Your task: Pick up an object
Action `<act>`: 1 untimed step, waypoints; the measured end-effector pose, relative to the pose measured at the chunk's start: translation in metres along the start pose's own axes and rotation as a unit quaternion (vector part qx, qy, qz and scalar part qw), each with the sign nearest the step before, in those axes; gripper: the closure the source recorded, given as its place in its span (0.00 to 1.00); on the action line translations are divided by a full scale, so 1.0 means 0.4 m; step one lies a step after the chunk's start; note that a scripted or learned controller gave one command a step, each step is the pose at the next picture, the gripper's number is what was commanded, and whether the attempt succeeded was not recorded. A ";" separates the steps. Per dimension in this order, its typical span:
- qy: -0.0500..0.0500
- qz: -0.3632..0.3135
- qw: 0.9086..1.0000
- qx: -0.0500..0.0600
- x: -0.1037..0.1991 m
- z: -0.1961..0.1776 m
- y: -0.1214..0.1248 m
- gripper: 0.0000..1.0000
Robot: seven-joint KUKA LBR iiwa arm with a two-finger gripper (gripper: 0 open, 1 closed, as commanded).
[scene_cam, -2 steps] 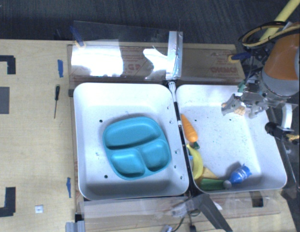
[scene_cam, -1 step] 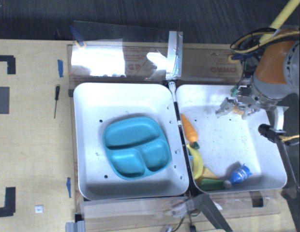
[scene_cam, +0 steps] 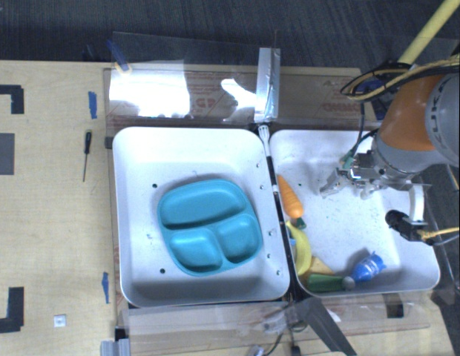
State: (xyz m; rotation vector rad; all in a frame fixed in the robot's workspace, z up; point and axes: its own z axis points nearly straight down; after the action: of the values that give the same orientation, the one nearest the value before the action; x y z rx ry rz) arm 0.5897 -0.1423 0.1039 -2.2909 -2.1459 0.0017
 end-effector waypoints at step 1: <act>-0.001 -0.040 0.999 -0.003 0.047 0.043 0.101 0.00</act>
State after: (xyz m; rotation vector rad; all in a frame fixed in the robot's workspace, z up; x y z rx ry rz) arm 0.6312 -0.1262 0.0866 -2.2073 -2.2398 -0.0030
